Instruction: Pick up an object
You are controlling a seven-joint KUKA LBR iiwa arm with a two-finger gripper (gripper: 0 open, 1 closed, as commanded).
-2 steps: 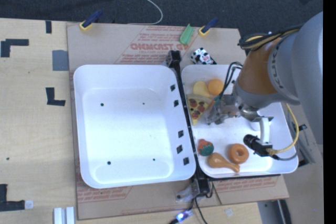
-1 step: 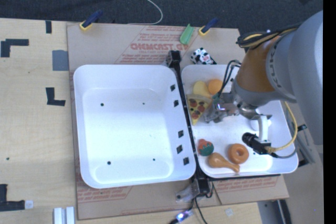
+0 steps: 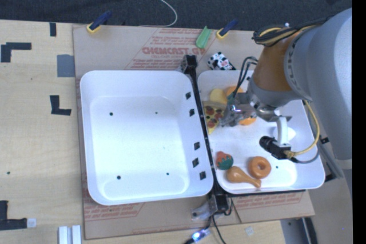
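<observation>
We see the arm (image 3: 297,66) reaching in from the right and down into the right bin (image 3: 306,180). The gripper (image 3: 233,114) sits low by that bin's left wall, in among a cluster of items: a yellow piece (image 3: 218,95), an orange piece (image 3: 248,120) and a red-and-yellow patterned item (image 3: 211,116). We cannot tell how the gripper is set, nor whether anything sits in it (the wrist and clutter block the view). Toward the near edge of the same bin lie a red-and-green toy (image 3: 223,160), an orange ring (image 3: 260,167) and a tan pear-shaped toy (image 3: 242,177), all well apart from the gripper. A black-and-white spotted toy (image 3: 219,61) sits at the bin's far edge. The left bin (image 3: 91,123) is beside it on the counter (image 3: 34,140).
</observation>
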